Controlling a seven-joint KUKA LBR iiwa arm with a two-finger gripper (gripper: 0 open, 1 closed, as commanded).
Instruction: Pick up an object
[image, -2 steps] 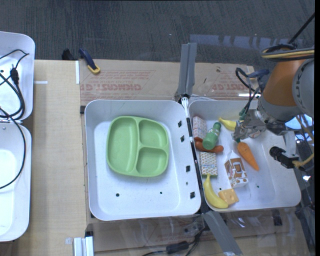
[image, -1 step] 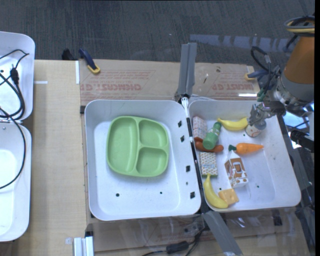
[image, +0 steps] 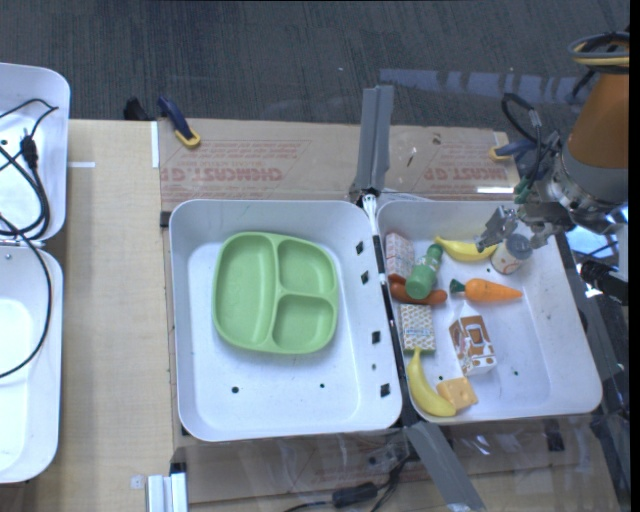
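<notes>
My gripper (image: 507, 236) hangs over the far right part of the right bin (image: 560, 390), under the orange-banded wrist. Directly beneath it is a small beige cup-like object (image: 507, 261); I cannot tell whether the two touch. A small yellow banana (image: 464, 250) lies just to its left and an orange carrot (image: 492, 291) just in front. Further left are a green bottle (image: 424, 268), a brown sausage (image: 416, 293) and a red-and-white packet (image: 399, 249).
The right bin also holds a cracker pack (image: 417, 326), a small carton (image: 472, 343), a larger banana (image: 425, 386) and a cheese wedge (image: 459, 393). The left bin (image: 200, 390) holds a green divided plate (image: 277, 292). A grey divider post (image: 375, 140) stands between the bins at the back.
</notes>
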